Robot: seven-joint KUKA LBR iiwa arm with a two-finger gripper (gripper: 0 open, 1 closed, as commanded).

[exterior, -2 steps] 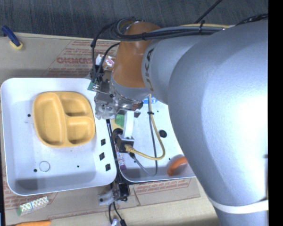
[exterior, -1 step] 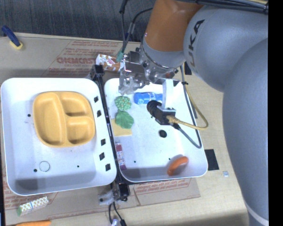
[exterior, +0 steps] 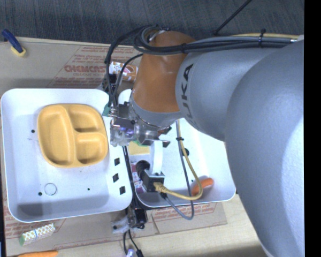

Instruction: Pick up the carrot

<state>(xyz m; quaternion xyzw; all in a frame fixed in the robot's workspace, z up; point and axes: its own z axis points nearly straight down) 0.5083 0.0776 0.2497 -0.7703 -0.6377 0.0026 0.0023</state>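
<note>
1. Orange against white plastic: the carrot (exterior: 205, 183) lay in the right bin (exterior: 224, 194), close to its near rim. Just one end and a short run of its body showed, and the robot hid the rest.
2. Your hand (exterior: 124, 131) hung low over the strip where the two bins met, well apart from the carrot. The grey wrist above it blocked the camera's line, so you could not tell whether the hand was released or clenched. Nothing could be seen in its grasp.
3. A yellow divided plate (exterior: 72, 135) sat in the left bin (exterior: 10, 143) and was no part of your job.
4. By its looks, the carrot would have been light, stiff and smooth-skinned. Whether it was a toy or a real root, the camera could not settle. A firm pinch was unlikely to crush it, but a round, tapering body tends to roll or squirt out of a squeeze.
5. Your best hold was probably at the thick middle, closing across its width rather than along its length, and well clear of the thin tip.
6. The risk you faced was the bin's wall just beside it. A descent on that side might have fouled the rim, so the approach looked safer from the open floor of the bin.
</note>
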